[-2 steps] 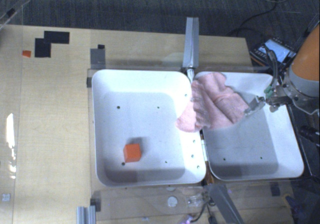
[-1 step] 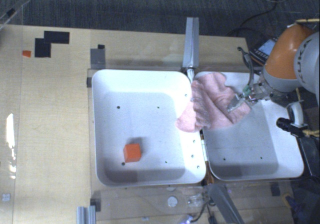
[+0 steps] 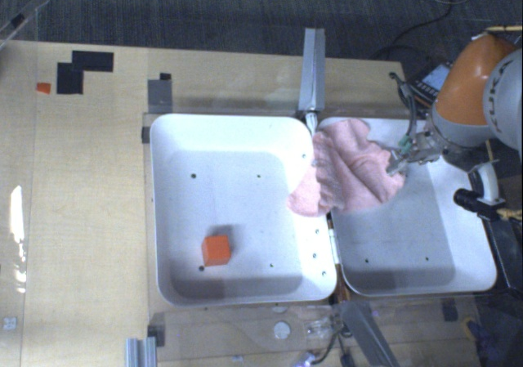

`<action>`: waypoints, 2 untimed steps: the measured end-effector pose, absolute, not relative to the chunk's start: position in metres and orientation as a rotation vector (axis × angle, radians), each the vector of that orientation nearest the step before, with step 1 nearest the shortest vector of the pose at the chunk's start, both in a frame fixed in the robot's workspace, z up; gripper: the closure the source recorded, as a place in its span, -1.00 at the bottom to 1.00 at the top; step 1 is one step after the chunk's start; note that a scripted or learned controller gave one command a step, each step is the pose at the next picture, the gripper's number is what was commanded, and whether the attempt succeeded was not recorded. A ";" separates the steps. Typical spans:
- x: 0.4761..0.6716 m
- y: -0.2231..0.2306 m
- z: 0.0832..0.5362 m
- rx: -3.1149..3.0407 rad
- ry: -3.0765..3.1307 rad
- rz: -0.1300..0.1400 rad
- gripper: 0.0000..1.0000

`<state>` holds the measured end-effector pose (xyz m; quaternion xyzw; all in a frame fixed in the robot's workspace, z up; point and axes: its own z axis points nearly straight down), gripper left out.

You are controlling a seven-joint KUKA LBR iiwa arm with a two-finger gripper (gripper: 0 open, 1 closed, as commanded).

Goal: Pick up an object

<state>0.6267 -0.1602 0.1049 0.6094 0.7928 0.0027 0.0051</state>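
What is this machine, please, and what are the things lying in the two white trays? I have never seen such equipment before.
This is a robot arm, grey with an orange band, reaching in from the right. One fixed camera looks down on the bench at a slant. Two shallow white bins sit side by side. The left bin holds a small orange block. A pink cloth drapes over the divide between the bins, mostly in the right bin. The arm's gripper is at the cloth's right edge; whether it grips the cloth is unclear.

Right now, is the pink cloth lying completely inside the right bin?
No. The pink cloth is draped over the divide between the bins, with its lower-left corner hanging into the left bin and the rest in the right bin.
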 end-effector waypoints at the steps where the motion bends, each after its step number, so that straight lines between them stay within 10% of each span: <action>1: 0.627 -0.160 0.105 1.908 2.483 0.008 -1.00; 2: 0.627 -0.160 0.105 1.908 2.483 0.008 -1.00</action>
